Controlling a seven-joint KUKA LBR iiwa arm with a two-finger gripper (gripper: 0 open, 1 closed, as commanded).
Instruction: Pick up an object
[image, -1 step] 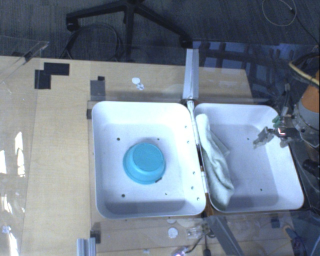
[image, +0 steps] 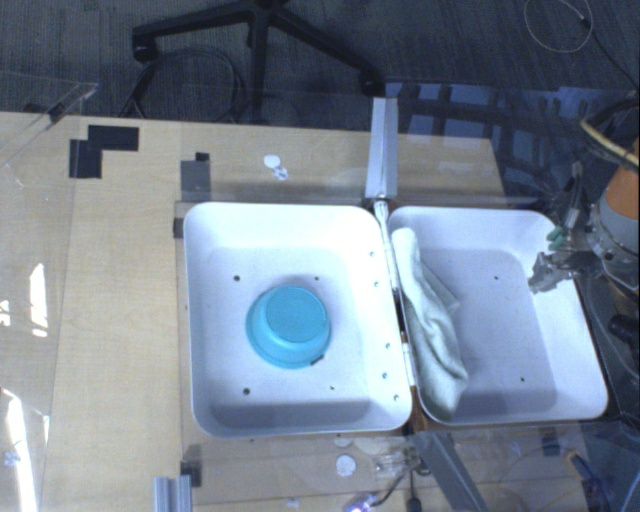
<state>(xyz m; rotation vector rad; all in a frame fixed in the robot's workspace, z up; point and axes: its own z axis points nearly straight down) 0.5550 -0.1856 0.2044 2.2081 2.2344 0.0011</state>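
Hovering claw (image: 548, 268) over right bin (image: 560, 400) | grip state unclear | bowl (image: 289, 326) left bin (image: 215, 300)

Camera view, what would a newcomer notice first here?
The blue bowl stands out, upside down in the middle of the left bin. Next, the white cloth lies crumpled along the left wall of the right bin. The end effector hangs over that bin's right edge.

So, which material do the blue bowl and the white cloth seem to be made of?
Bowl: likely plastic, with an even blue colour and a smooth, faintly shiny surface. Cloth: soft fabric, perhaps terry, matte, lying in rumpled folds along the right bin's left wall.
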